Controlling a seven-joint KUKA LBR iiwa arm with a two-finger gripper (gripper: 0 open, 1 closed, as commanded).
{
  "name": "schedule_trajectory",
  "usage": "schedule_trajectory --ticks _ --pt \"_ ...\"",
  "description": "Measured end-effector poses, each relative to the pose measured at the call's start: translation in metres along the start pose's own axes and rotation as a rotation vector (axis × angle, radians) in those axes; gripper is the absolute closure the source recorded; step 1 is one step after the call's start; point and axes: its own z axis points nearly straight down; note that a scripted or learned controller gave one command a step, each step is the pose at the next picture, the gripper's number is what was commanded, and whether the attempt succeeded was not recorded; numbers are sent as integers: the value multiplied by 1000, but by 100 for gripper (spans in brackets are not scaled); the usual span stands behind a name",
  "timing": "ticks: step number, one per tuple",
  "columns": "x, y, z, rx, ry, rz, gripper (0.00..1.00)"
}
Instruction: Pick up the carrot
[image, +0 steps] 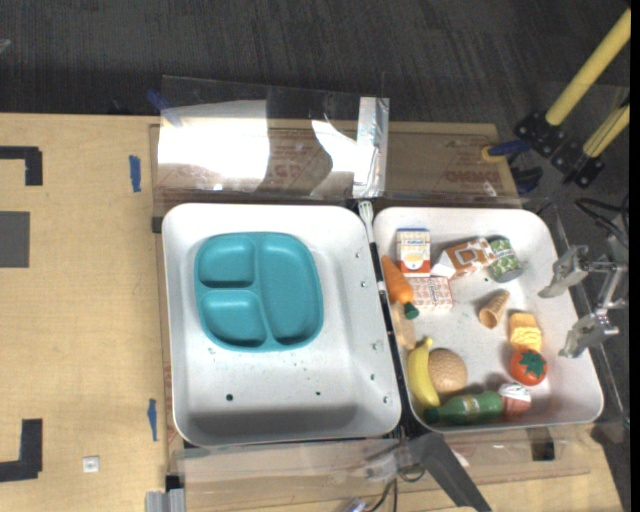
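Observation:
The carrot (398, 283), orange with a small green tip, lies along the left wall of the right bin (570, 400), beside a pink box (432, 292). My gripper (572, 305) hovers over that bin's right rim, far to the right of the carrot. It is open, its two metal fingers (560, 276) spread apart with nothing between them.
The right bin also holds a white carton (413, 250), snack packets (485, 256), a cone (492, 308), a yellow block (525, 330), a tomato (528, 367), a banana (420, 372), a brown ball (449, 370) and a green bottle (468, 405). A teal divided plate (260, 288) sits in the left bin (290, 410).

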Motion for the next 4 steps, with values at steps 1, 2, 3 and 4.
schedule_trajectory --ticks 1,2,3,4 --pt "3 -41 121 -4 10 -34 0" --pt "-4 1 180 2 -3 -139 0" --pt "-33 32 185 3 -9 -112 0" --pt "-7 93 163 -3 1 -244 0"
